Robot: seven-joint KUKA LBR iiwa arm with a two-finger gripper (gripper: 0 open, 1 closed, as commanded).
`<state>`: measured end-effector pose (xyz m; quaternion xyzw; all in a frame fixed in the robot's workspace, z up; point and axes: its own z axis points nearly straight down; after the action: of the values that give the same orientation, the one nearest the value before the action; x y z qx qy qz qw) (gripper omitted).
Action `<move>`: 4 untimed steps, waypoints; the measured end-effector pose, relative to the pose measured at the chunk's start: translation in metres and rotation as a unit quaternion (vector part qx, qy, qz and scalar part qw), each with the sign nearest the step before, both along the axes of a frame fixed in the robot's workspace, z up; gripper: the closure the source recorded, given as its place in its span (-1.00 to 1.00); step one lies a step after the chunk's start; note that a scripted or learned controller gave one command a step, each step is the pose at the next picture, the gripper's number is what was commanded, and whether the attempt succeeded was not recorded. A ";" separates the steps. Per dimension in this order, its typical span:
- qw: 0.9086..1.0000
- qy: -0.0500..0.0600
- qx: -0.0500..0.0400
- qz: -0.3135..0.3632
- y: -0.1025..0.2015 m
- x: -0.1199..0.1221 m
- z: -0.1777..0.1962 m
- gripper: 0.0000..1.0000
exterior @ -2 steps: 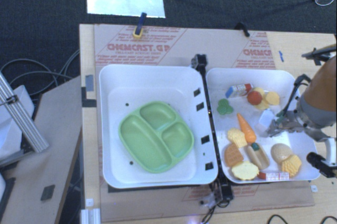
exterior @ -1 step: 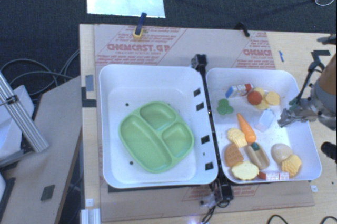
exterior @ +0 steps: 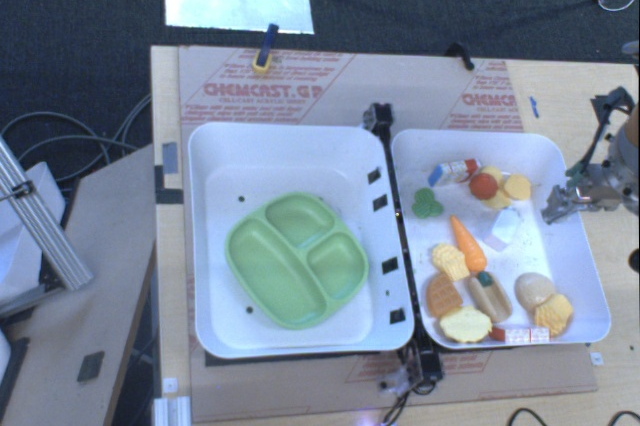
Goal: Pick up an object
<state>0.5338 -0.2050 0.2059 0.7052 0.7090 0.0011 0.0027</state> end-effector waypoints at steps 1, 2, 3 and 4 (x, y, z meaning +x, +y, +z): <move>1.000 0.001 0.000 0.000 0.000 0.001 0.020 1.00; 1.000 0.001 0.000 0.001 0.043 0.030 0.011 1.00; 1.000 0.001 0.001 0.002 0.098 0.061 0.014 1.00; 1.000 0.001 0.002 0.001 0.147 0.081 0.026 1.00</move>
<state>0.6146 -0.0579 0.2321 0.7042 0.7100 0.0016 0.0010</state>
